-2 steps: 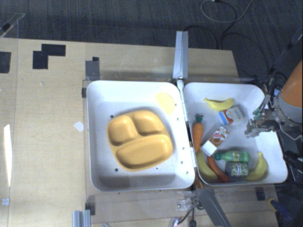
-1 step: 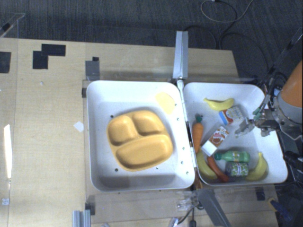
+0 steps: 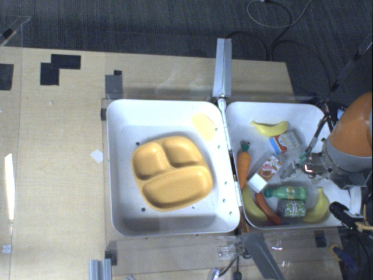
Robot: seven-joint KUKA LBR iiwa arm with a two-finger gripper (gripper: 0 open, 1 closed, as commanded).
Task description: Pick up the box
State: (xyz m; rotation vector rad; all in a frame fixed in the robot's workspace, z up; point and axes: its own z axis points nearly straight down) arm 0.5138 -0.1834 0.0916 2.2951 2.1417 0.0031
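Observation:
A small red, white and blue box (image 3: 286, 140) lies in the right bin (image 3: 236, 121), just below a banana (image 3: 270, 128). A second carton (image 3: 268, 168), white and red, lies tilted beside the carrot (image 3: 243, 165). My gripper (image 3: 298, 162) reaches in from the right and sits low between the two cartons, just above the green bottle (image 3: 285, 192). Its fingers look spread, with nothing between them. The arm's orange band (image 3: 352, 134) is at the bin's right edge.
The right bin also holds a dark can (image 3: 292, 209), a red sausage-like item (image 3: 268, 207) and two more bananas (image 3: 318, 206), (image 3: 250, 203). The left bin (image 3: 122, 174) holds a yellow divided tray (image 3: 172, 171). A metal divider (image 3: 222, 69) stands between the bins.

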